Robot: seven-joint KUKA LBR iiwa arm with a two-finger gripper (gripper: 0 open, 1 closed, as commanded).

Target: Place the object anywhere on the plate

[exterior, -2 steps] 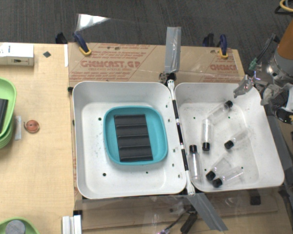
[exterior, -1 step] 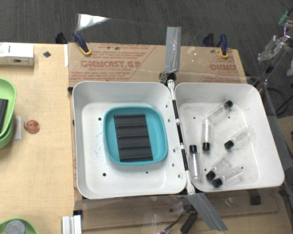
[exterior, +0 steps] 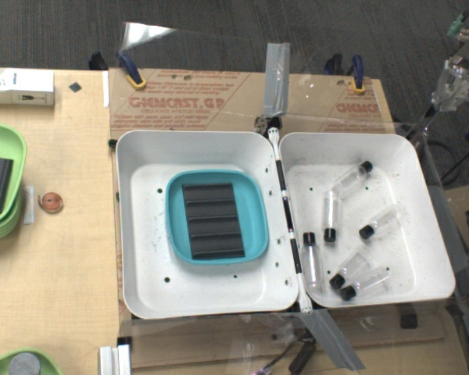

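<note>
A square teal plate [exterior: 176,209] sits in the middle of the left white bin [exterior: 141,287]. A black ridged insert [exterior: 213,219] covers the plate's centre. Several clear plastic vials with black caps lie loose in the right white bin [exterior: 422,209]. One vial [exterior: 328,216] lies upright in the view near the bin's middle. Another [exterior: 352,178] lies slanted toward the back. A third [exterior: 309,258] rests along the left wall. More vials [exterior: 361,273] cluster at the front of that bin.
A green tray [exterior: 6,209] holding a dark block stands at the far left of the wooden bench. A small reddish disc [exterior: 51,202] lies beside it. A white box [exterior: 19,88] lies at the back left. Clamped cardboard [exterior: 187,100] sits behind the bins.
</note>
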